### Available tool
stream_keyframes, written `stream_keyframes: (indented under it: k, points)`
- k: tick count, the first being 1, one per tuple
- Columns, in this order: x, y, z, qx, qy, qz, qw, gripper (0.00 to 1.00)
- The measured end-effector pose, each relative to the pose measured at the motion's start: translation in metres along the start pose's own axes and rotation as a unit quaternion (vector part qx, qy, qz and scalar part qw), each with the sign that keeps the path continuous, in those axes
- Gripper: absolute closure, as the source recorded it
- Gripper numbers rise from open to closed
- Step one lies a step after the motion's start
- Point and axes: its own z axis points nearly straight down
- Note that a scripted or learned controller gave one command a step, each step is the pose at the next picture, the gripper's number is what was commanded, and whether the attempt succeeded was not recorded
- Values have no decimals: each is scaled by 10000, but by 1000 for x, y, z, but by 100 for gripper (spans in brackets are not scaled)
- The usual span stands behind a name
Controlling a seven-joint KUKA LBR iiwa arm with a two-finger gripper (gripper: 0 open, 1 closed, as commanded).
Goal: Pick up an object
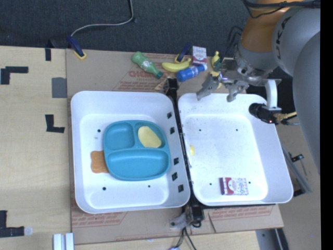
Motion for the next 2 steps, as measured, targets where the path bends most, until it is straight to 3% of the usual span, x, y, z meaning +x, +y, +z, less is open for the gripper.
stream_keyframes:
  k: [2]
  points:
    - [1,0,1,12,2,-5,10000,0]
